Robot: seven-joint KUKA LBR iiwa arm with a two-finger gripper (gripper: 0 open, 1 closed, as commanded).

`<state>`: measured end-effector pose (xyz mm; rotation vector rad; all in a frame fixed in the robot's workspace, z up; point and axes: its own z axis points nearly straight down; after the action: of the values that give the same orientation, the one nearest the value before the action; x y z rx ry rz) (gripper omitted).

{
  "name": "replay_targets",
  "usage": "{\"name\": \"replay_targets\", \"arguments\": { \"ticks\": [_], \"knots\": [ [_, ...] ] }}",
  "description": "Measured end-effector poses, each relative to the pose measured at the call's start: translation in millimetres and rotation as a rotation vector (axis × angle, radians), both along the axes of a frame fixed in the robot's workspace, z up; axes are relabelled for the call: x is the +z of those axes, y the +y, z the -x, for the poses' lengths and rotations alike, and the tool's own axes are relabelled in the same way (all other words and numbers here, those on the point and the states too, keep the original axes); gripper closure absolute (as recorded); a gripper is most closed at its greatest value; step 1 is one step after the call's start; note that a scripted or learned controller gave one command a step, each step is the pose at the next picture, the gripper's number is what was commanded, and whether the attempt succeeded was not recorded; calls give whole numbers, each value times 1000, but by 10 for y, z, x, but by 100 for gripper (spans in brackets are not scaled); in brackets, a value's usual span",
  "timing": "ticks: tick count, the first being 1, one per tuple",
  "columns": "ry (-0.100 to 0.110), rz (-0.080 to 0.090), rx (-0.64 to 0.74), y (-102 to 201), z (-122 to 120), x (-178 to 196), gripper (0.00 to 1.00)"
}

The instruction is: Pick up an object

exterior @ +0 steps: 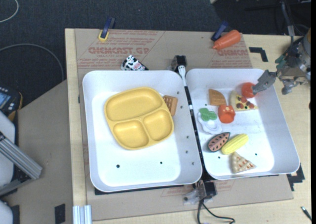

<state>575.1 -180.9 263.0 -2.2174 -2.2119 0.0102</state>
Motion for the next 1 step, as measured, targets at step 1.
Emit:
{"name": "replay_targets", "arguments": {
  "ticks": [1],
  "knots": [
    [-12, 3, 3, 3, -22, 67, 0]
  ]
}}
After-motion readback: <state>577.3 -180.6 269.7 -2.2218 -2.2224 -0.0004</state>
